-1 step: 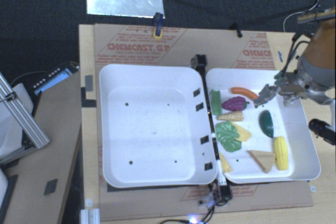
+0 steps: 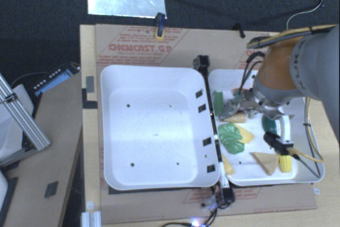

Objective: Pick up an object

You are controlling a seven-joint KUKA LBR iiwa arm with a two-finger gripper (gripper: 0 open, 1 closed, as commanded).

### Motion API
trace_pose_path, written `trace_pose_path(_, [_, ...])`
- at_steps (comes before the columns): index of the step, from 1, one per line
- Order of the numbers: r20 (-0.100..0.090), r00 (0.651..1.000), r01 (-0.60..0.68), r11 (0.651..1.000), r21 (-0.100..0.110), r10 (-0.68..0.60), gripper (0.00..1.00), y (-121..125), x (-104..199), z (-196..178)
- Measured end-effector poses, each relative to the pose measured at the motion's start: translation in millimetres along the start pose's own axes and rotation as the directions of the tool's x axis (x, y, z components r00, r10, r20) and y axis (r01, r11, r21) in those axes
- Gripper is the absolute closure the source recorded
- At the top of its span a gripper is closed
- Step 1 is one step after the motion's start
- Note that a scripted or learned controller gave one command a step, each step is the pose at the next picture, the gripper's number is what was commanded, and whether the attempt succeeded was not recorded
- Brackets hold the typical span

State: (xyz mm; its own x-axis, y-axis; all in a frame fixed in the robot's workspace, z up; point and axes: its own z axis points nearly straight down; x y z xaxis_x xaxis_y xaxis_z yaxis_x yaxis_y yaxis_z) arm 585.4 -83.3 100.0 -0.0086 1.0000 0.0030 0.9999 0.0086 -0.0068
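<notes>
My gripper (image 2: 232, 108) is low in the right bin (image 2: 228, 80), near its left wall, with the grey arm and orange band (image 2: 276, 69) above it. Just left of the gripper lies a narrow green piece (image 2: 218, 99). Below it are a pale yellow piece (image 2: 240, 131) and a green leafy object (image 2: 231, 139). A teal object (image 2: 269, 125) lies to the right, partly hidden by the wrist. A tan wedge (image 2: 265, 162) and a yellow object (image 2: 285, 163) rest near the front edge. I see nothing clearly held.
The left bin (image 2: 154, 119) stands beside the right one, with a black clipped divider (image 2: 208, 114) between them. A small yellow piece (image 2: 227, 165) lies at the right bin's front left corner. Cables (image 2: 308, 141) trail along the right bin's right side.
</notes>
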Motion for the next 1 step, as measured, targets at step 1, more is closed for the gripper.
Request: trace_pose_path(1, [0.003,1.0,-0.004,1.0,-0.012,0.004,1.0,2.3,-3.5,-20.2])
